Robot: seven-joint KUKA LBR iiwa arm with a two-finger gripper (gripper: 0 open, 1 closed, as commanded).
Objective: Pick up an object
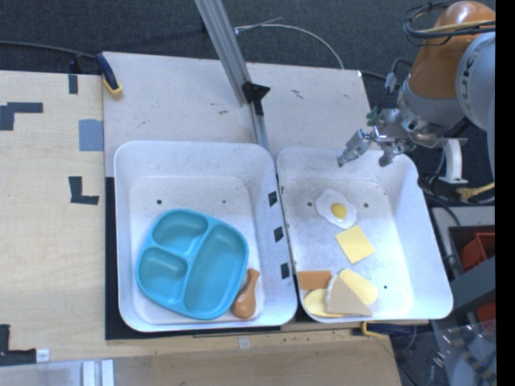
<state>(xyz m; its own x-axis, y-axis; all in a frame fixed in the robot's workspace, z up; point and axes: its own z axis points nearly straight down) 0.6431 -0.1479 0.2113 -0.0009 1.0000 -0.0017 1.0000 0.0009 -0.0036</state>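
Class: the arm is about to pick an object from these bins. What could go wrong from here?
1. The fried egg and cheese slice lie flat, so fingers may slide over them.
2. The pieces at the right bin's near edge overlap, so a grab may lift two.
3. The open gripper hangs near the bin's far rim and might clip it.

The grey arm (pixel 459 55) runs off the right edge, and a tan wedge (pixel 348 294) covers part of the yellow piece (pixel 322 302) beneath it.
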